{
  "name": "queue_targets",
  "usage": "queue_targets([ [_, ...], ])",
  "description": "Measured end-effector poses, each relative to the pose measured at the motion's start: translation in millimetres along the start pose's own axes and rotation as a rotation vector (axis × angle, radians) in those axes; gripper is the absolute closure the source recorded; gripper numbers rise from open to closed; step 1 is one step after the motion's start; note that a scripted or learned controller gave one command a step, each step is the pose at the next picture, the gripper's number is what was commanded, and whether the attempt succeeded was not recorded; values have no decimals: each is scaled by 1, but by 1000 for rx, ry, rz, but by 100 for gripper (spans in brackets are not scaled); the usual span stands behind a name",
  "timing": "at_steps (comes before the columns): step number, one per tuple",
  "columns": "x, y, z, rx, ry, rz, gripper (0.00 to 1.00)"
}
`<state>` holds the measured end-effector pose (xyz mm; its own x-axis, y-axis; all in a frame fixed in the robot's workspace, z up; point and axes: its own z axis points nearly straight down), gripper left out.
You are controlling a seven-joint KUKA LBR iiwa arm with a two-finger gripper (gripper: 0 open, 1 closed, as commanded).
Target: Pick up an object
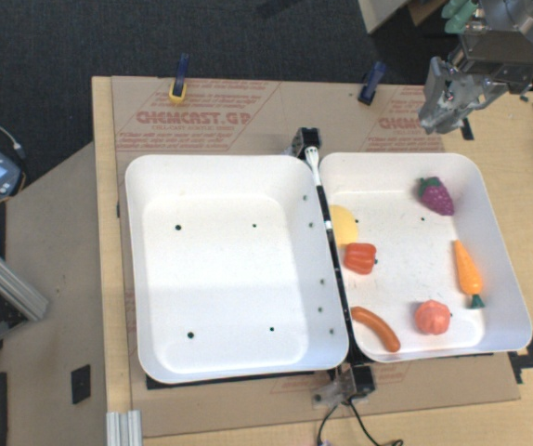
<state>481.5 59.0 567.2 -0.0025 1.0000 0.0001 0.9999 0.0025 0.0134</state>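
Camera view, pincer (440,110) hovering beyond right bin (503,249), pointing down

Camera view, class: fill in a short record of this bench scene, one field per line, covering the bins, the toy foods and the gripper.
bins: left bin and right bin, side by side, white
right bin contents: purple grapes, carrot, yellow piece, red-orange pepper, sausage, pink-red round fruit
yellow piece position: against the bins' shared edge, just above the pepper
gripper: above the right bin's far rim, nearest the grapes, holding nothing visible
clamps: yellow clamp, blue clamp on the board's far edge
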Motion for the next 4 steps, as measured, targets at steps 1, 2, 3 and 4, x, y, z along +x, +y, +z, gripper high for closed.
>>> queue_targets([
  [1,0,1,-11,-4,0,-1,100],
  [2,1,2,-21,-8,0,-2,100],
  [3,1,2,-32,-13,0,-2,100],
  [4,2,3,-42,-17,1,-2,100],
])
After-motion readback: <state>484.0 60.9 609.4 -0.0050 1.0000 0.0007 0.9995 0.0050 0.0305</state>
